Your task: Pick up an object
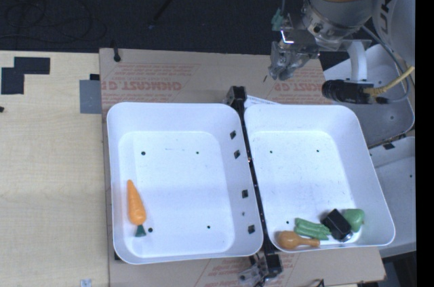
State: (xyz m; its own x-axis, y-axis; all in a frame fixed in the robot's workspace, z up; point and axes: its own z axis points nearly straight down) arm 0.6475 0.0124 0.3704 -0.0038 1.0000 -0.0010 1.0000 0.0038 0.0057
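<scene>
While the pincer [281,68] hangs high above the back edge of the right white plastic bin [366,143], it is too small and blurry to tell how it is set, and I see nothing in it.

The easiest thing to pick up looks like the small orange toy carrot with a green stem [135,204]. It lies alone in the left white plastic bin [169,119], near the front left corner, well apart from everything else. It looks light and hard, like plastic, and maybe a bit slippery. Its long side runs from back to front. The green stem points to the front, and the orange end points to the back. A good place to grab is across the fat middle.

In the front right corner of the right bin, a tan pear-shaped toy [296,240], a green bean-like toy [312,229], a small black block [337,224] and a green round toy [354,216] sit crowded together, touching. Those look harder to grab one at a time.
</scene>
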